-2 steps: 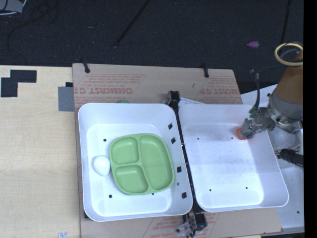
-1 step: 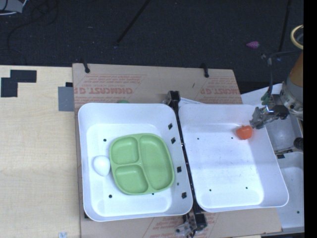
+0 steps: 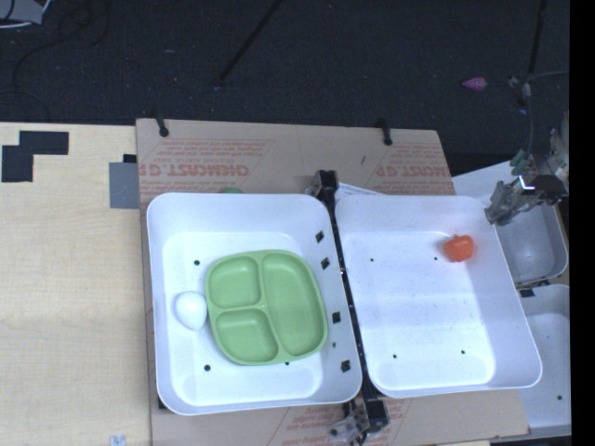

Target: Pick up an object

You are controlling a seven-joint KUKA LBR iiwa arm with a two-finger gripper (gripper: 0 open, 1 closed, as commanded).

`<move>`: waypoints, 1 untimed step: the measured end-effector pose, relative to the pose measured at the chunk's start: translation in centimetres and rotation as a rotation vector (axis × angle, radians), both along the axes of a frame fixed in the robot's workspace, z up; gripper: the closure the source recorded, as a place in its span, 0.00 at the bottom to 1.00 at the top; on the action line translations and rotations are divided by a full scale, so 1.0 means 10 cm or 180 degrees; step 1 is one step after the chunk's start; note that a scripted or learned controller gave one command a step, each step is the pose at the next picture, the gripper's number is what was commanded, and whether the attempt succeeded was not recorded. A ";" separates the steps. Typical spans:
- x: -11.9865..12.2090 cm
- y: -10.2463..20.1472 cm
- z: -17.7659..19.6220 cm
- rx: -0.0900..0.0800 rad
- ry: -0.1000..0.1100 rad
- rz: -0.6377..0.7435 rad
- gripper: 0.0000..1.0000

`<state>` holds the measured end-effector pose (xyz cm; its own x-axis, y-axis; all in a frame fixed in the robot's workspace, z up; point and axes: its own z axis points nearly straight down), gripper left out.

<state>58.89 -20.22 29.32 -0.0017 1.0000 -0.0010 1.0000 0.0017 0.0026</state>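
Orange object (image 3: 457,247) sits loose in the right bin (image 3: 437,360), near its far right corner, nothing crowding it: easy pick. Gripper (image 3: 514,198) is parked just past that bin's right rim; grip state not readable. Green tray (image 3: 265,307) and white egg (image 3: 191,309) fill left bin (image 3: 177,388).

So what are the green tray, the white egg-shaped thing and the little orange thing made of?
Green tray: probably moulded plastic, matte, with three rounded compartments. White egg-shaped thing: smooth and slightly glossy, perhaps plastic; hard to tell. Orange thing: too small to judge; maybe plastic or rubber.
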 end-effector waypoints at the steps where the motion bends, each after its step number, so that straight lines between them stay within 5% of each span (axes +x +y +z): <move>1: 0.00 0.55 0.02 0.0010 0.0016 0.0009 1.00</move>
<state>58.88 -14.75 29.49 -0.0044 1.0000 0.0023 1.0000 0.0044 -0.0025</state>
